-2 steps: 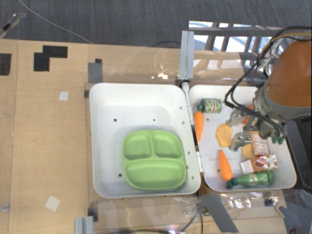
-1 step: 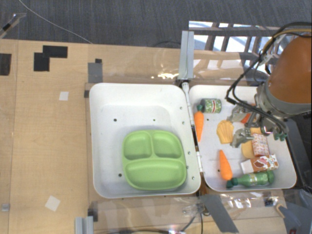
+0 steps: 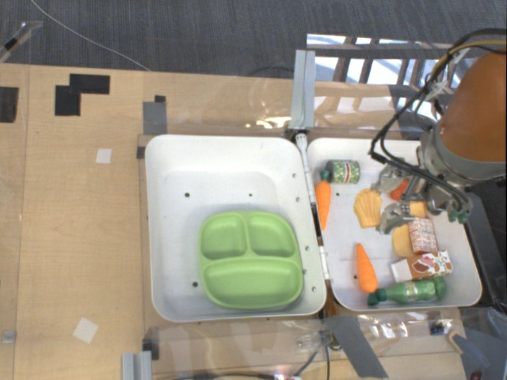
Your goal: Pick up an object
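bright even light, glare along bench edges

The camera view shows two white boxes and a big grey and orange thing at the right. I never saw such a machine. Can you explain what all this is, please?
One fixed camera looks down at a slant on a wooden bench. The grey and orange thing is a robot arm; its gripper hovers over the right bin. That bin holds toy food: a green can, two carrots, a green bottle, a yellow piece and small cartons. The left bin holds a green divided plate. I see nothing between the gripper's fingers.
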Robot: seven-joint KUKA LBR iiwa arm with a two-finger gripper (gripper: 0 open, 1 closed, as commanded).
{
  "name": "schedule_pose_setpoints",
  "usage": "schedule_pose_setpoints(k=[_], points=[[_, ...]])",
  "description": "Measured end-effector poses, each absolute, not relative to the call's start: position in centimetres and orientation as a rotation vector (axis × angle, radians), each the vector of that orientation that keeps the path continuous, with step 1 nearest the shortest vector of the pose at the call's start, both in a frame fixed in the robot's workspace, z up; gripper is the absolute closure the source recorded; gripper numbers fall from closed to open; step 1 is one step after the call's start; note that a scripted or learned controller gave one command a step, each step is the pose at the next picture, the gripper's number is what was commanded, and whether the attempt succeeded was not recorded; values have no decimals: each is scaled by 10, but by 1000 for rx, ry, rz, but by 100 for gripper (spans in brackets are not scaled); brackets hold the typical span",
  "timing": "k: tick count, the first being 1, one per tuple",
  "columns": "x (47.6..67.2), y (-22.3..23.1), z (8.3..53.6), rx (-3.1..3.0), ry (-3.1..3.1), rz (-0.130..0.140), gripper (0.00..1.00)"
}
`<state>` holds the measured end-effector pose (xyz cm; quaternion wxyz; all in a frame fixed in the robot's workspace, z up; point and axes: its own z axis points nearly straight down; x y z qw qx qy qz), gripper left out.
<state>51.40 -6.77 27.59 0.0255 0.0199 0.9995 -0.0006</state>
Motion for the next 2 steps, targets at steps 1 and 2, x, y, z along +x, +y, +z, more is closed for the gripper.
schedule_pose_setpoints(k=[1,2], points=[[517,-67,288,60,3080,-3,100],[519,-67,300,59,3070,-3,100]])
